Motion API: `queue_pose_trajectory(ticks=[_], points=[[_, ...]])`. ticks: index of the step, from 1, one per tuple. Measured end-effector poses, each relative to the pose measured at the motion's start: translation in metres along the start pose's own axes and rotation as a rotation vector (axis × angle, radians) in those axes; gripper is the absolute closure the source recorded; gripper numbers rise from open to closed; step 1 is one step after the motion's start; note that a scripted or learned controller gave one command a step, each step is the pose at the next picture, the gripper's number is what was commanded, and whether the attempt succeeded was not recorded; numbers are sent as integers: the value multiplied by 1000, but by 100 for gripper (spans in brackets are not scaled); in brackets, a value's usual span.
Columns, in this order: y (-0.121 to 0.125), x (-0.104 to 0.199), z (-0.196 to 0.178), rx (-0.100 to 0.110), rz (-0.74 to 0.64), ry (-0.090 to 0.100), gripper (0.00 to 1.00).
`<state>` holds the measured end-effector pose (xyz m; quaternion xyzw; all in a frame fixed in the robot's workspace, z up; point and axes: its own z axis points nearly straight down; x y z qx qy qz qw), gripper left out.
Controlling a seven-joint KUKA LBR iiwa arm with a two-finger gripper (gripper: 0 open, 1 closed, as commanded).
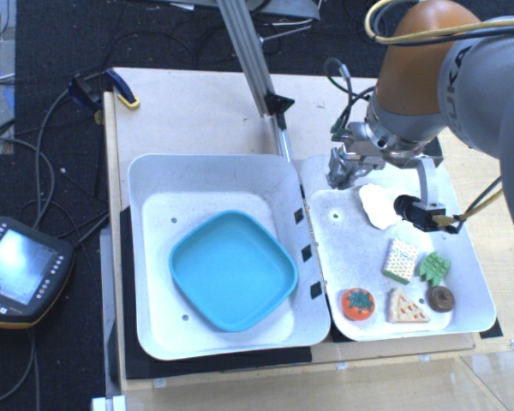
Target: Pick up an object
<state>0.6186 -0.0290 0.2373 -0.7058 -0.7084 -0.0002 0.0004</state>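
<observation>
The gripper [343, 171] is hovering at the right bin's [343, 229] eleven o'clock corner, grip state untellable; next, descending onto the white piece [377, 205].

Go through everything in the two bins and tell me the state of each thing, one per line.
Blue plate: flat in the left bin.
White piece: lying in the right bin, near the gripper.
Checkered block: lying free.
Green toy: lying free.
Brown donut: flat.
Tomato toy: lying by the front wall.
Pizza slice: flat.
</observation>
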Motion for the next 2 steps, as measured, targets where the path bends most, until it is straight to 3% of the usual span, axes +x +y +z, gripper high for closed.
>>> queue_pose_trajectory(ticks=[2], points=[[-25,94,-13,0,0,0,100]])
